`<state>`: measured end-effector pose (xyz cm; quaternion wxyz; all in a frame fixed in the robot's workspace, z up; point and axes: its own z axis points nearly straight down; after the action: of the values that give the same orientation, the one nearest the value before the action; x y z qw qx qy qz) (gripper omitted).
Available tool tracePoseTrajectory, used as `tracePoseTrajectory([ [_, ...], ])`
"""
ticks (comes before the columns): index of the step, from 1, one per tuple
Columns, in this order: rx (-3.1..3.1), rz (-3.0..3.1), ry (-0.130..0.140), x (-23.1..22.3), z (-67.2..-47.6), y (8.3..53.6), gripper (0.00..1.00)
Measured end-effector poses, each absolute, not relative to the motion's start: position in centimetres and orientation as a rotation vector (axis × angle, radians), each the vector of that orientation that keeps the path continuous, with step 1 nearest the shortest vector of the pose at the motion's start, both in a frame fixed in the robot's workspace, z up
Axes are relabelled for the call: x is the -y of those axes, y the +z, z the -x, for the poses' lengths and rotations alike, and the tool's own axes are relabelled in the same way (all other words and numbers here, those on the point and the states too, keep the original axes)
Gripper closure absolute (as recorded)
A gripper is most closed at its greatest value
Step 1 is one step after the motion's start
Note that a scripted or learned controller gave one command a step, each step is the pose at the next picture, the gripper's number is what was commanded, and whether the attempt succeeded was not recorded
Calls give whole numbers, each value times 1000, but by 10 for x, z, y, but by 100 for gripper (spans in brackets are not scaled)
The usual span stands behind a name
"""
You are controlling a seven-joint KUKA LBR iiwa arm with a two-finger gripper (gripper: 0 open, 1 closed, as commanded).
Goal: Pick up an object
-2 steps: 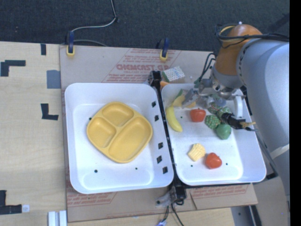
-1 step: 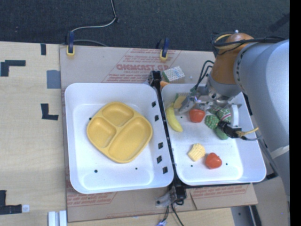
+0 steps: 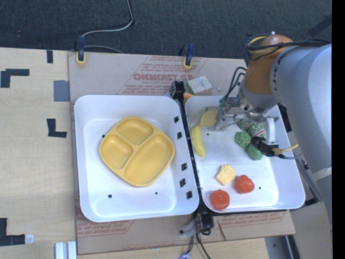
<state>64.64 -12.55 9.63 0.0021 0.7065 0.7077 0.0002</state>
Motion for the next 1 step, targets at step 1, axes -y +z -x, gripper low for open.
tracePoseTrajectory([
  [1,-2220,-2216,0,126,-646,96,0],
])
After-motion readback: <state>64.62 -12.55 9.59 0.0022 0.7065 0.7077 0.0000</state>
